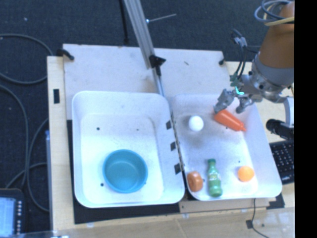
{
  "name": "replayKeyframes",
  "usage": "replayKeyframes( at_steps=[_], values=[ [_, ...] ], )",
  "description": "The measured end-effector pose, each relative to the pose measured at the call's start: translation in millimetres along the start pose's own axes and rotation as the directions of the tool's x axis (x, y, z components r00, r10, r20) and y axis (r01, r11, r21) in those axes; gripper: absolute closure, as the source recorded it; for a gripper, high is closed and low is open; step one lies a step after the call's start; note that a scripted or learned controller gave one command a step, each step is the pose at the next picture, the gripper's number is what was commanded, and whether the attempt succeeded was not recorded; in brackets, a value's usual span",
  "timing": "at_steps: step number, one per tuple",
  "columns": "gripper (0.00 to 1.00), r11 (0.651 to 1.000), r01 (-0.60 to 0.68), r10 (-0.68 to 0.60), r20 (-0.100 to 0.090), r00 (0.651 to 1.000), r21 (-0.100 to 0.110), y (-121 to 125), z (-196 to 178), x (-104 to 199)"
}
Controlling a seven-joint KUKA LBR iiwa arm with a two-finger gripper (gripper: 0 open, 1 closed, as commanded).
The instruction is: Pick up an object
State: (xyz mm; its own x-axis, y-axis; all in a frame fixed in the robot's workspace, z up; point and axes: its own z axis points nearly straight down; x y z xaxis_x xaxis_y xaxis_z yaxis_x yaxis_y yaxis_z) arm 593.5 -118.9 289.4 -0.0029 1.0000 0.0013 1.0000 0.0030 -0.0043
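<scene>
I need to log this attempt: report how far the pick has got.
Done: the tool is at the right bin's far end, just above the orange carrot. In hand: nothing visible; the carrot lies on the bin floor. Left: grasp and lift. The white ball and green bottle lie untouched.

2 matt white plastic bins (84, 108); glossy blue plastic bowl (125, 170); smooth orange carrot (230, 120); shiny green bottle (213, 178); bare metal pole (138, 24).
</scene>
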Motion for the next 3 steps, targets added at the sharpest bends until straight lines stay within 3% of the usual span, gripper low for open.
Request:
replayKeyframes(
  at_steps=[1, 3],
  values=[
    [0.00, 1.000, 0.000, 0.000, 0.000, 1.000, -0.005, 0.8, -2.6, 0.0],
    [0.00, 1.000, -0.004, 0.004, 0.003, 1.000, 0.003, -5.0, 103.2, -5.3]
  ],
)
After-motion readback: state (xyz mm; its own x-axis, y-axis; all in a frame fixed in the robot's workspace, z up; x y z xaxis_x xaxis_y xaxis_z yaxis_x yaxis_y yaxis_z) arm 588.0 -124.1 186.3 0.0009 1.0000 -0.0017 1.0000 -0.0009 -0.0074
